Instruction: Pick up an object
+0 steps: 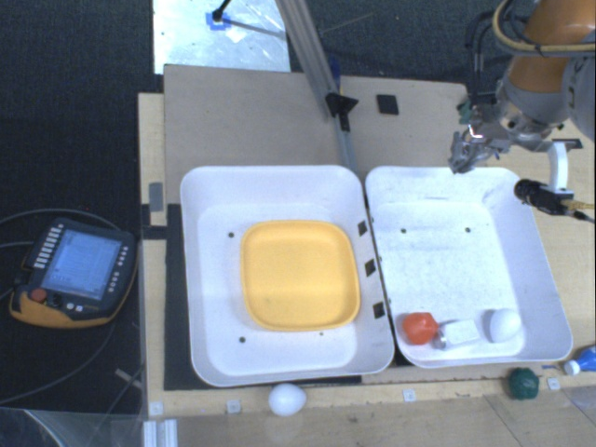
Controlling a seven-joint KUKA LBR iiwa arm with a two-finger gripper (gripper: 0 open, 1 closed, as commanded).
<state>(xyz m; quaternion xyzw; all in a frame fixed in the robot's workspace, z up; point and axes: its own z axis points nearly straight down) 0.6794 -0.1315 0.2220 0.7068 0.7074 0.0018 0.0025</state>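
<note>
The arm comes in from the two o'clock corner, its claw (463,159) hanging over the far rim of the right bin (466,250), near that bin's twelve o'clock edge. It carries nothing, and I can't tell from here how the claw is set. The pickable things sit well apart from it, lined up along the right bin's six o'clock edge: an orange-red object (418,327), a small white piece (458,333) touching it, and a white ball (504,324) just beside that. The left bin (209,250) holds a yellow square plate (300,274) at its middle. On the tabletop (242,119), a white egg-like object (287,399) lies at six o'clock, a dark green ball (522,383) toward five
</note>
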